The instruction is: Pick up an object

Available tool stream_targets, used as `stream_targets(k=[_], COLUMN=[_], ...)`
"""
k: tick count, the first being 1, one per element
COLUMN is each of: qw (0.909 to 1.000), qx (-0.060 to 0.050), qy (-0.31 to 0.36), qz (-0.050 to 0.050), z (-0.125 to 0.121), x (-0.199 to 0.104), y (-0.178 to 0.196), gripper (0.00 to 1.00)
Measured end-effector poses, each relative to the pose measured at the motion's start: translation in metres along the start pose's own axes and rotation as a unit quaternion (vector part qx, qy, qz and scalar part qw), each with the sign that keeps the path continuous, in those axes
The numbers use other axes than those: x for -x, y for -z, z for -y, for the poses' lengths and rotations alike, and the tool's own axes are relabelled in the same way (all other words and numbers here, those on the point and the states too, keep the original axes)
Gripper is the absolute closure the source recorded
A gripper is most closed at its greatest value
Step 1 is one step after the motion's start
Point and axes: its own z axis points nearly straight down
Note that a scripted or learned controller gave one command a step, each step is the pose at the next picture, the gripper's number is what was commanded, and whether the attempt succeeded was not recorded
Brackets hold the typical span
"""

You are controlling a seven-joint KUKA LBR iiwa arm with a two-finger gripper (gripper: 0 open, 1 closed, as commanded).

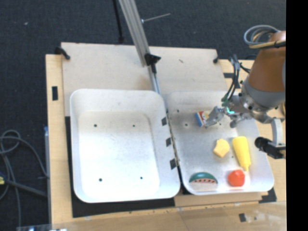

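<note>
My end effector (215,117) sits low over the far part of the right bin (190,102), at a small blue, white and red carton (202,118). Whether it is clenched on the carton I cannot tell. The carton looks light, stiff and smooth-sided. Judgement: grip across its flat sides, mid-body, with moderate force to avoid crushing it.

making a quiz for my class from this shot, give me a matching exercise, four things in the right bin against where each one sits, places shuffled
Things:
1. corn cob
2. tomato
3. watermelon slice
4. small blue and red box

Places:
A. at the bin's near rim, closest to the left bin
B. by the gripper, far half of the bin
C. just right of the pale yellow chunk
D. directly below the corn's tip

Pairs: 1-C, 2-D, 3-A, 4-B
</note>
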Motion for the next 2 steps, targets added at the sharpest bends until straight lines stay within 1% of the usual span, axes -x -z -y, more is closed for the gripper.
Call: stream_targets(k=[1,2], qw=[1.0000,1.0000], qx=[0.002,0.000], qy=[-0.001,-0.002], qz=[0.001,0.001], z=[-0.001,-0.003], x=[0.000,0.003], y=[0.002,-0.040], gripper=[0.00,0.00])
